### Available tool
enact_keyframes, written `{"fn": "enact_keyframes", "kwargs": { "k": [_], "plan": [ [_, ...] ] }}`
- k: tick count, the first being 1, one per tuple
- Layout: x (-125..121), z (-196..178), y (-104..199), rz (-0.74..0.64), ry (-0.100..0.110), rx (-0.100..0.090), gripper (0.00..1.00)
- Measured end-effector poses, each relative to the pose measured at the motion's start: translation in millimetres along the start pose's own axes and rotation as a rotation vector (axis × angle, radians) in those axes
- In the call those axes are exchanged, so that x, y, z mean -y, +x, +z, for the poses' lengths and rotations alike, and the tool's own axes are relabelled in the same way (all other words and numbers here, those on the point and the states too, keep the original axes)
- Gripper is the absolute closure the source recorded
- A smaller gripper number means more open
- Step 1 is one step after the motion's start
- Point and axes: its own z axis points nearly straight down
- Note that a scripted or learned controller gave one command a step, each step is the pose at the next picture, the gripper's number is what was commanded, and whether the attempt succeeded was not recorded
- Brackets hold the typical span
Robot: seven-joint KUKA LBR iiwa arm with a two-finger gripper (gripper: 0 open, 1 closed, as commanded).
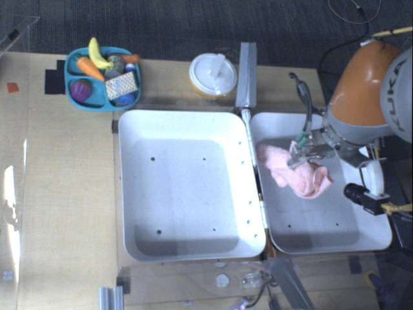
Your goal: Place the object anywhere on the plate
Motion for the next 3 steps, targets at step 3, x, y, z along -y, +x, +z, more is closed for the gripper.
{"fn": "enact_keyframes", "kwargs": {
  "k": [3],
  "plan": [
    [-65, -10, 82, -0.813, -0.001, -0.001, 1.0]
  ]
}}
